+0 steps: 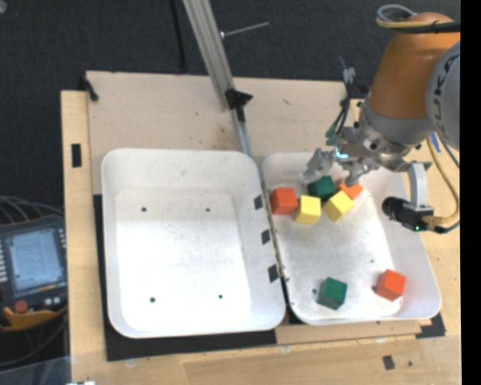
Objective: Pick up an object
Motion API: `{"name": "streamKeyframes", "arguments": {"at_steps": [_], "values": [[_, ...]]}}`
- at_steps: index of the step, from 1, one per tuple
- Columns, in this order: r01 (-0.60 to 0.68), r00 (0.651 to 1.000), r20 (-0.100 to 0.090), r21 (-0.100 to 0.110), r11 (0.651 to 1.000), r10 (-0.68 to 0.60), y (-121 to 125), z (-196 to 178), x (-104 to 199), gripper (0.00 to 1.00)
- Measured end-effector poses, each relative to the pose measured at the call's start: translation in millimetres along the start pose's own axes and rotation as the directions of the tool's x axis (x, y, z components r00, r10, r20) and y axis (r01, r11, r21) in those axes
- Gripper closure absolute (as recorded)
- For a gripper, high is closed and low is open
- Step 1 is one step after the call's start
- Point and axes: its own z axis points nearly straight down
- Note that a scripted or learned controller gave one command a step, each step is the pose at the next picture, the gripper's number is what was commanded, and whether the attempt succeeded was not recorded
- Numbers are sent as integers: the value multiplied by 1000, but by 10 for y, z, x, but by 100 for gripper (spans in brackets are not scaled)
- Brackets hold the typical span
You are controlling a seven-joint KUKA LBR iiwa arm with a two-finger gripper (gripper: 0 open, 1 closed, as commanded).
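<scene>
gripper [339,164] low over the cube cluster [317,200] in the right bin [413,251], grip state unclear; cubes without long axis

- Two white bins [184,239]: I read these as matt, faintly speckled plastic.
- Bench top [160,107]: pale, unvarnished wood or board.
- Coloured cubes [309,209]: smooth, evenly painted faces; material unclear from my feed.
- Slanted rail [208,42]: ribbed bare metal.
- Arm's orange band [405,66]: glossy, smooth shell.
</scene>
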Motion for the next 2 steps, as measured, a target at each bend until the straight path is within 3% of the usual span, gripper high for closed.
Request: {"name": "streamKeyframes", "arguments": {"at_steps": [1,2], "values": [[-1,1000,0,-6,1000,1,8,-28,-2,0],[-4,1000,3,0,1000,4,81,453,-72,0]]}}
